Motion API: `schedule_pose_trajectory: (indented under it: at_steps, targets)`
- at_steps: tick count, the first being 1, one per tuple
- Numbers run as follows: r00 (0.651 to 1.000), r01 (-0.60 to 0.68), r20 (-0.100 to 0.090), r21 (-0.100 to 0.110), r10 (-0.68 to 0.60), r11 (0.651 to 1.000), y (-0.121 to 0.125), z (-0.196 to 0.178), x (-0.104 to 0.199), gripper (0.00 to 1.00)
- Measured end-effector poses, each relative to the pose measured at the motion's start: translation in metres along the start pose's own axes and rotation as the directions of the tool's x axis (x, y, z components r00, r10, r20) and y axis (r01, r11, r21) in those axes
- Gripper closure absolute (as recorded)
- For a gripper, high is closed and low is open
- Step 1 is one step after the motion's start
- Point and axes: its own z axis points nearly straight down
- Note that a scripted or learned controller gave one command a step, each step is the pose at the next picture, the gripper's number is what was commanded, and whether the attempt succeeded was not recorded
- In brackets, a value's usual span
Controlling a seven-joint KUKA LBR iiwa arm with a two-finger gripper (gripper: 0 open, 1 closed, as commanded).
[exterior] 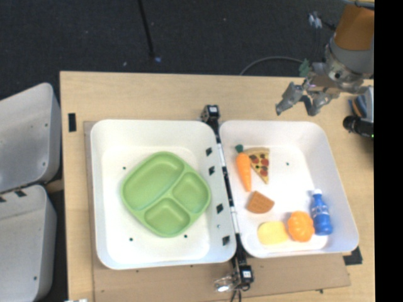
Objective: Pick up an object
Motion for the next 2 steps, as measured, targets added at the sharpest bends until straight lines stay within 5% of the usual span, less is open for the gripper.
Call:
schedule_pose_trajectory:
  at_steps: [1,2]
  targets:
    - [1.0,0.003,0.003,-0.012,-0.003,1.0,0.002,-0.008,0.0,0.0]
    - [1.0,0.002,0.003,-0.007,-0.002,1.0,-0.001,0.054,0.001,0.0]
